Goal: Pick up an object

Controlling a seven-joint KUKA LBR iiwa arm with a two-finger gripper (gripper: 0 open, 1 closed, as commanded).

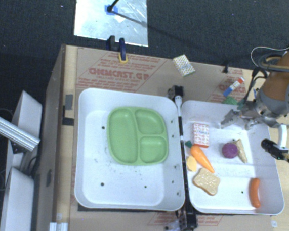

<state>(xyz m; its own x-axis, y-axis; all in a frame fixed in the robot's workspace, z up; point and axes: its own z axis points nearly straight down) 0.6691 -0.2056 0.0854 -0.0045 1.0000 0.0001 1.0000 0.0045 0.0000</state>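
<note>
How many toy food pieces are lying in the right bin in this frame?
6: pink wafer, carrot, yellow piece, toast, purple piece beside a tan wedge, sausage. The arm may hide more at the top.

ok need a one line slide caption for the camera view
KUKA arm's end effector above the right bin of toy food, carrot included; green divided plate in the left bin.
</note>
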